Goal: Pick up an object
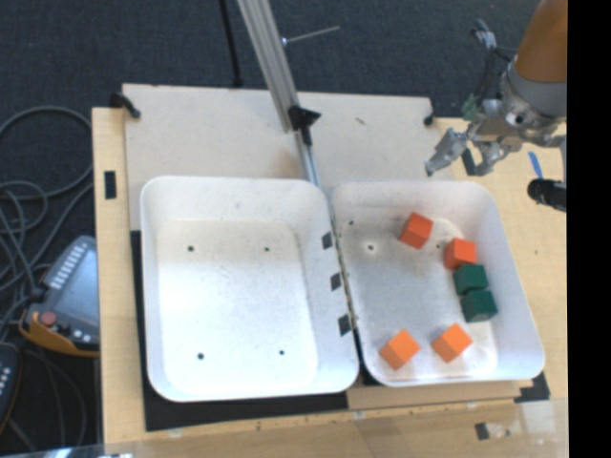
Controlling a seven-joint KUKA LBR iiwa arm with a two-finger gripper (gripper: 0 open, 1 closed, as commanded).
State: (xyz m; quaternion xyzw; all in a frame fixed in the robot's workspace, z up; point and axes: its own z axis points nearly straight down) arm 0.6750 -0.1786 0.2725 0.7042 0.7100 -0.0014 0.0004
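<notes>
The metal pincer hangs spread and holding nothing past the far edge of the right white tray, so it should drop straight over the nearest small orange block and squeeze.

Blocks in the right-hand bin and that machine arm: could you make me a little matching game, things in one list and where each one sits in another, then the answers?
Things:
1. Two green blocks
2. Orange block nearest the bin divider
3. Gripper
4. Orange block farthest up the view

Places:
A. Above the right bin's far rim, over the bench
B. Near the right bin's near edge, left of another orange block
C. Stacked in line along the bin's right side, just below an orange block
D. Alone in the bin's upper middle

Pairs: 1-C, 2-B, 3-A, 4-D
</notes>
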